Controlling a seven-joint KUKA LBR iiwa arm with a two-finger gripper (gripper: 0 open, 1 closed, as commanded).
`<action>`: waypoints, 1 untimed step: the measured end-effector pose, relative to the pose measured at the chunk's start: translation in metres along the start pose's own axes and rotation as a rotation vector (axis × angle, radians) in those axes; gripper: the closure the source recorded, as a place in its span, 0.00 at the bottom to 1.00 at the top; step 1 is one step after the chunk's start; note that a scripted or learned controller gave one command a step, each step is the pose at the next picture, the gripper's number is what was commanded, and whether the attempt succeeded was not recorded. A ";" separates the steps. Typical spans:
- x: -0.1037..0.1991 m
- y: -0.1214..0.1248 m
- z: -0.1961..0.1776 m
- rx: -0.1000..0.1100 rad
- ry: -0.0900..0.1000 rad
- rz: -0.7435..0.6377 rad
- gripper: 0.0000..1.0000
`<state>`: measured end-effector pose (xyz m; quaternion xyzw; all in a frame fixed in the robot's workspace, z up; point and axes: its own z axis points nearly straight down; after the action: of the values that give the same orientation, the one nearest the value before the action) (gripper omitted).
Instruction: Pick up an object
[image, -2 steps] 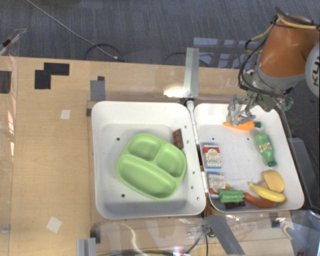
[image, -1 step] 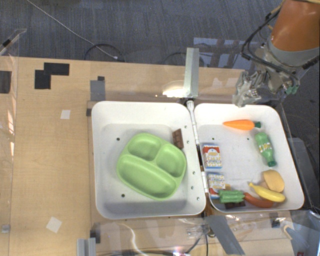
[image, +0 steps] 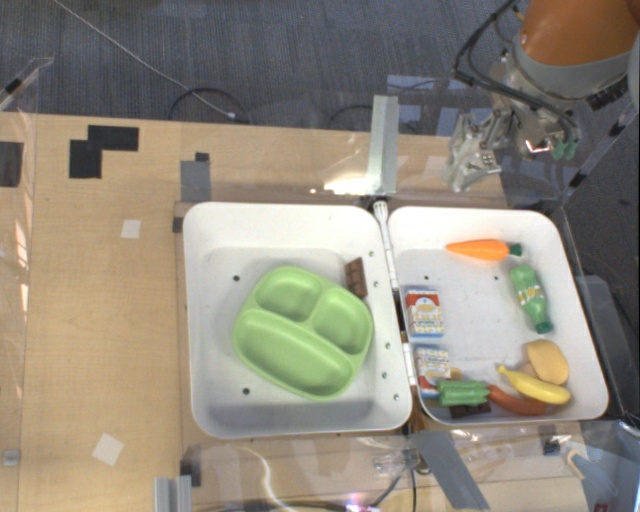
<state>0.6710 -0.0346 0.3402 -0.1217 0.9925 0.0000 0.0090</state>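
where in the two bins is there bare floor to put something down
Right bin: open middle, bordered by carrot, green bottle, and cartons. Its front edge is crowded around the banana. Left bin: bare strips behind and left of the green tray.

The gripper (image: 478, 160) hangs above the bench, just beyond the far rim of the right bin (image: 560, 232), holding nothing that can be made out. Nearest below it in that bin lies a carrot (image: 478, 250), then a green bottle (image: 528, 296). Farther off sit two small cartons (image: 426, 312), a potato (image: 547, 361) and a banana (image: 535, 387). Well to its left, a green divided plate (image: 303, 331) lies in the left bin (image: 210, 300).
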 end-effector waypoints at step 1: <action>-0.001 -0.001 -0.012 0.002 -0.008 0.001 1.00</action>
<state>0.6724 -0.0356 0.3521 -0.1212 0.9925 -0.0004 0.0131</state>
